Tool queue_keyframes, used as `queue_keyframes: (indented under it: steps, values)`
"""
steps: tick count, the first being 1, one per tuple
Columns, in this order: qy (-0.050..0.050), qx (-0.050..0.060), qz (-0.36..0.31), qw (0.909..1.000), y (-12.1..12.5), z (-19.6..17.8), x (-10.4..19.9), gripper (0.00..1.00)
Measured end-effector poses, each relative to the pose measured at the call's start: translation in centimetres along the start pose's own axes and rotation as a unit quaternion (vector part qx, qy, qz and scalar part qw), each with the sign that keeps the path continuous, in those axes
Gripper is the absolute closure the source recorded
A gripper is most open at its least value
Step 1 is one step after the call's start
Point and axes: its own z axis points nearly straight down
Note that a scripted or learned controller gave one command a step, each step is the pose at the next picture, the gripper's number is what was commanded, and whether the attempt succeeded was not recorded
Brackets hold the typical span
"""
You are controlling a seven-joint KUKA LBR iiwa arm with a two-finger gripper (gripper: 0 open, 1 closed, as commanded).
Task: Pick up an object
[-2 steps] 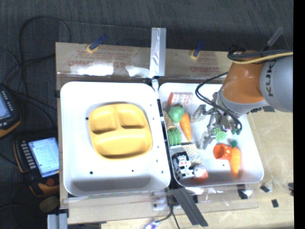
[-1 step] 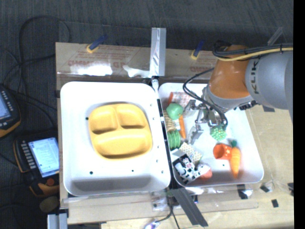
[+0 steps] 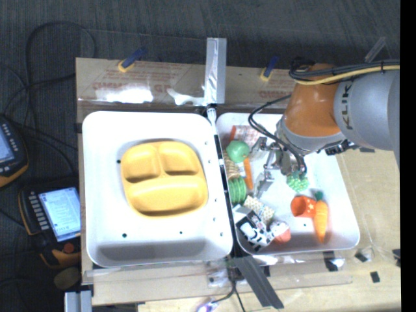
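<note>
Pincer: the gripper [image 3: 273, 171] hung over the middle of the right bin [image 3: 348, 239], fingers spread apart with nothing between them, tips just above the bin floor.
Arm: the grey arm with its orange band [image 3: 314, 114] came in from the right, covering the bin's upper right part.
Nearest things: a green ball [image 3: 237, 151] and an orange stick [image 3: 247, 171] lay just left of the fingers; a green knobbly piece [image 3: 298, 181] sat just to their right.
Left wall: a green ribbed toy [image 3: 237, 190] lay against the divider between the bins.
Lower edge: a black-and-white toy [image 3: 255, 231] crowded the front corner; a carrot [image 3: 320, 216] and an orange cup [image 3: 301, 206] sat near the right wall.
Open room: bare floor lay below the fingers, between the checkered piece [image 3: 258, 207] and the cup.
Left bin [image 3: 97, 174]: held a yellow divided tray [image 3: 165, 177], with white floor all round it.
</note>
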Motion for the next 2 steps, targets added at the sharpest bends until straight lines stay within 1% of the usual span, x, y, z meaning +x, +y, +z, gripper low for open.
queue_keyframes:
  steps: [1, 2]
  values:
    - [0.001, -0.001, 0.113, 0.9936, 0.2, 0.0, 1.0, 0.0]
    - [0.007, 0.0, -0.007, 0.9999, -6.3, -0.8, 1.9, 0.0]
